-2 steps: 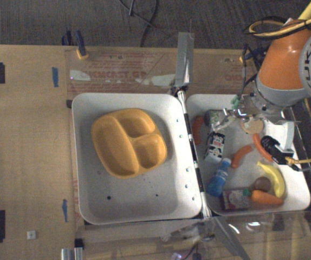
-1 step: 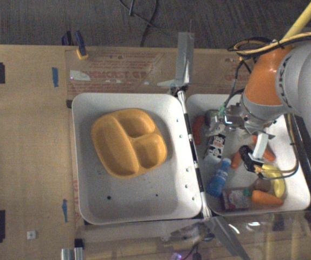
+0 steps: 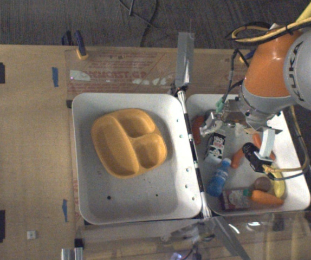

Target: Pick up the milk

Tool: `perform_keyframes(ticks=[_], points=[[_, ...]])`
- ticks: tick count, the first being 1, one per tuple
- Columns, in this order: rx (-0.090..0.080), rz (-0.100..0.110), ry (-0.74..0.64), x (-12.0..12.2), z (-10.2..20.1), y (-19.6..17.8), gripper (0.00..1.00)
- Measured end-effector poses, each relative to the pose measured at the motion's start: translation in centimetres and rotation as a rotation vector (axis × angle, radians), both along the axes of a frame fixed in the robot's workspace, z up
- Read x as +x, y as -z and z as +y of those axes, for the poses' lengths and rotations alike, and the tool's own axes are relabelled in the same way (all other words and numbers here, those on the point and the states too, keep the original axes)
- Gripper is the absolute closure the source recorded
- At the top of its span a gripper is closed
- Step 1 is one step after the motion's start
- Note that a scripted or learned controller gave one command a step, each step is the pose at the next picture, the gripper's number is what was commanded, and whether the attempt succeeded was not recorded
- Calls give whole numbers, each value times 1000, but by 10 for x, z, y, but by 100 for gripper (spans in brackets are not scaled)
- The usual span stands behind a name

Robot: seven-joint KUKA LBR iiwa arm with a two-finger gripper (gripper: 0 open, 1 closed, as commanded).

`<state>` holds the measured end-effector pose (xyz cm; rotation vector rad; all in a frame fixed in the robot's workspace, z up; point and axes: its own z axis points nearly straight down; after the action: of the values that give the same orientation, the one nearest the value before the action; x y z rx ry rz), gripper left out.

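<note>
**Arm over right bin, milk carton just below gripper**

Bench (image 3: 25, 161) of pale wood carries two shallow white bins side by side. Left bin (image 3: 139, 199) holds a yellow divided plate (image 3: 128, 141) with three compartments, lying near the bin's middle. Right bin (image 3: 299, 194) is crowded with small items.

Grey arm (image 3: 302, 53) with orange band (image 3: 272, 72) reaches in from the right and hangs over the right bin's upper half. Gripper (image 3: 216, 124) points toward the bin's left side; whether the fingers are spread or closed cannot be told from this angle.

Milk (image 3: 215, 148), a small black-and-white carton, lies in the right bin just below the gripper, near the bin's left wall. Blue bottle (image 3: 219, 177) lies just below the milk. Carrot (image 3: 265, 198) rests along the bin's lower edge, with a banana (image 3: 278, 187) just beside it at right. Red item (image 3: 198, 126) sits left of the gripper, partly hidden.
</note>
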<state>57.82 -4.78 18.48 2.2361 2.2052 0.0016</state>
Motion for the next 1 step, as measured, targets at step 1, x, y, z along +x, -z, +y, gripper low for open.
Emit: perform_keyframes(ticks=[1], points=[[2, -6, 174, 6, -45, 87, 0]])
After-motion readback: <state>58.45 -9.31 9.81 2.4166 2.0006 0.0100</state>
